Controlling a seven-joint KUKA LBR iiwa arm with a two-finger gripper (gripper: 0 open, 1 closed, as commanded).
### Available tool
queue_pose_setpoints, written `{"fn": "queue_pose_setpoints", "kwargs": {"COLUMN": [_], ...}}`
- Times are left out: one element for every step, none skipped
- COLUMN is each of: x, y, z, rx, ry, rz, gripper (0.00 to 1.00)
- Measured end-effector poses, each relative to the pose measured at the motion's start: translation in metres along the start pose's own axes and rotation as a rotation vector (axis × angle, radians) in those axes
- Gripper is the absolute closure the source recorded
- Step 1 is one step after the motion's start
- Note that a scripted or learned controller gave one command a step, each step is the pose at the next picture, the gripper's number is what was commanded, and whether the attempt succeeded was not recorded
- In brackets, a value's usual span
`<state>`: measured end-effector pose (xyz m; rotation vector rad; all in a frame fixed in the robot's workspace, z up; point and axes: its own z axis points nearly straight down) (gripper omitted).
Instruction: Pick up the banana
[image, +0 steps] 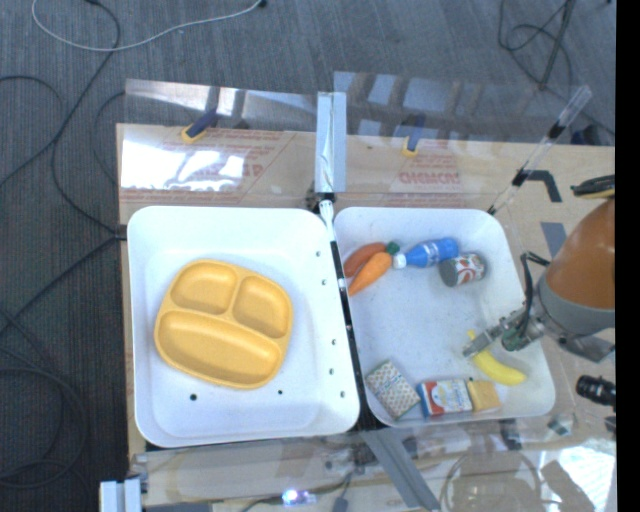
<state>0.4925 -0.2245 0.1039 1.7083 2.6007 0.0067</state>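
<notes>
One banana (498, 369) lies in the right bin's (420, 300) near right corner, long axis slanting from upper-left to lower-right. Pincer (497, 340) sits just above it; finger state unreadable.

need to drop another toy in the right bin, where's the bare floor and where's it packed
Bare floor: the right bin middle, bordered by the carrots and bottle above, sponge and box below. Crowded: the top edge, with the can, and the lower right, where the gripper sits beside the banana.
</notes>
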Motion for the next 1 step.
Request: {"fn": "queue_pose_setpoints", "kwargs": {"x": [0.0513], "y": [0.0348], "z": [-0.0775], "rx": [0.024], "ry": [0.02], "rz": [0.19], "gripper": [1.0]}}
